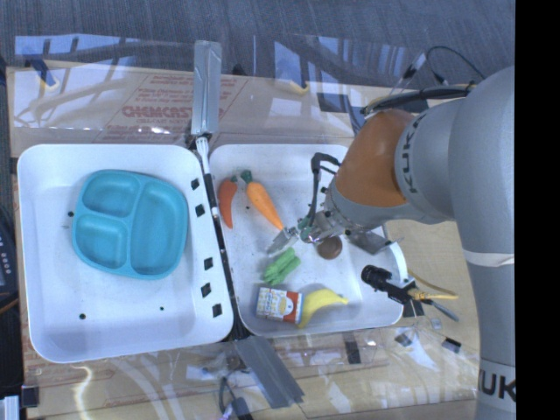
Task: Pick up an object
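The arm [455, 164] reaches into the right bin [385, 318]; whether its jaws [306, 232] are open or closed cannot be told. Below them lies a green pod [281, 268], beside two orange carrots [262, 203], a yellow banana [322, 303] and a small carton [278, 304].

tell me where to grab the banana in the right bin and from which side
Grip the banana across its thick middle, coming straight down from above. It lies flat with its curve exposed; the small carton touches its left end, so avoid that end.
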You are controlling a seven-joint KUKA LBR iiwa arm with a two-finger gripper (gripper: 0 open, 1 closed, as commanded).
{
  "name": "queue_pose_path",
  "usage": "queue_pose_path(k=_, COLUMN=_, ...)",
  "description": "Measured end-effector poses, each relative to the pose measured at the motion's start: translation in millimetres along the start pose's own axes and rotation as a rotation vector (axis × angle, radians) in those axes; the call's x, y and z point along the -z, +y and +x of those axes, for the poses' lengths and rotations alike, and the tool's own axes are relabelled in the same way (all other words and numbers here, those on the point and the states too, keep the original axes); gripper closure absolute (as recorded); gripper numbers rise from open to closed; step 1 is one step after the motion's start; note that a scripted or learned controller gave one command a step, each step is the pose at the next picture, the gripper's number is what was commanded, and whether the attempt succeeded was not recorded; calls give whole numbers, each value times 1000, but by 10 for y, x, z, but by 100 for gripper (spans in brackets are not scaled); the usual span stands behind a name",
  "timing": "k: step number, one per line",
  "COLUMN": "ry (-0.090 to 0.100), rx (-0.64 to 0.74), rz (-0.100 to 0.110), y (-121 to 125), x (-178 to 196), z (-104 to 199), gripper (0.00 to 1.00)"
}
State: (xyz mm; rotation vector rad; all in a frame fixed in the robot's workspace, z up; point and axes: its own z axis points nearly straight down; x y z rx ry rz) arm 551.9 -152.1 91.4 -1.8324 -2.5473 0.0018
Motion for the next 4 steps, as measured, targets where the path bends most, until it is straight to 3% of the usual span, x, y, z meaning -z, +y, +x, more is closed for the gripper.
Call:
queue_pose_path(k=1, ry=-2, rx=-118, rz=-1, y=781, x=7, z=51, gripper=0)
queue_pose_path(k=2, ry=-1, rx=-115, rz=0, y=784, x=107, z=54, gripper=100)
queue_pose_path(k=3, ry=0, rx=-276, rz=1, y=494, x=3, z=-14, gripper=100)
queue_pose_path(k=4, ry=-2, rx=-347, rz=-2, y=519, x=1013, z=568, gripper=100)
